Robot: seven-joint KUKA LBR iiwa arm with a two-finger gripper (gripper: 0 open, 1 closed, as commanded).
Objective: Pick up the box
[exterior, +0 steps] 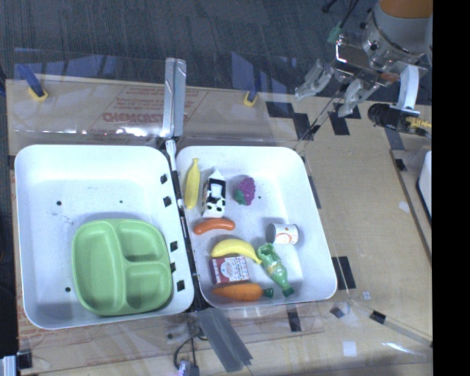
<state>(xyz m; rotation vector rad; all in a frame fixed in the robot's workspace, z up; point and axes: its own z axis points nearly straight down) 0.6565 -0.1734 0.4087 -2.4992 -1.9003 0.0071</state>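
A: Start with the big things. What's on the bench?

B: Two white bins side by side. The left bin [44,191] holds a green tray [121,266] with three compartments, lying toward its near edge. The right bin [312,220] holds all the small items.

A: And the arm?

B: The arm [400,15] comes in at the upper right, orange band at the very top edge. It sits beyond the right bin's far right corner, over the bench and not over either bin. The gripper [334,92] hangs below it, its fingers spread apart with nothing between them.

A: Where's the box?

B: The box [230,269], red with a pale label, lies flat near the near edge of the right bin. A carrot [236,292] lies just in front of it, touching or nearly so. A banana [236,249] lies along its far side, and a green bottle [274,269] lies just to its right.

A: The rest of that bin?

B: A second banana [192,183] lies along the left wall. Beside it stands a black and white carton [214,195], with purple grapes [244,189] to its right. A small orange sausage [214,225] lies below the carton. A can [283,234] lies on its side, just beyond the bottle.

A: How far is the gripper from the box?

B: Well apart, right across the bin.
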